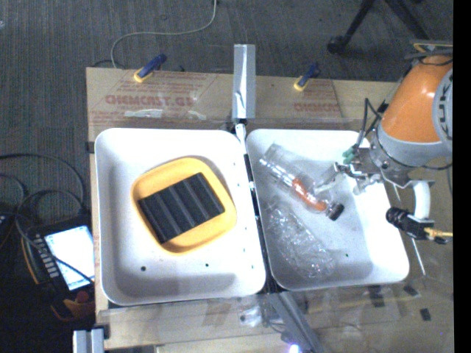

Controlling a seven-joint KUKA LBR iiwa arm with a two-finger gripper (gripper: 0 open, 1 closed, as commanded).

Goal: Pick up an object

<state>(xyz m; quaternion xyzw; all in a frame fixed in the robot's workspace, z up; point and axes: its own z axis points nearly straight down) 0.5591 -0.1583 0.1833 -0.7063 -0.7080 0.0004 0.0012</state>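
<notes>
In the right bin [383, 267] lies a clear plastic tube [293, 180] with an orange piece inside and a black cap [335, 212] at its lower right end. Below it rests a crumpled clear plastic wrap [298, 241]. The left bin [118, 271] holds a yellow tray with a black ridged insert [182, 204]. My gripper [352, 170] hangs over the right bin's upper right part, just right of the tube's capped end, under the orange band of the arm [416, 109].
A metal post [243, 83] stands behind the divide between the bins. Two blue and yellow clamps [149, 67] hold the cardboard backing. A black fitting [401, 218] on the arm sticks out over the right bin's right rim.
</notes>
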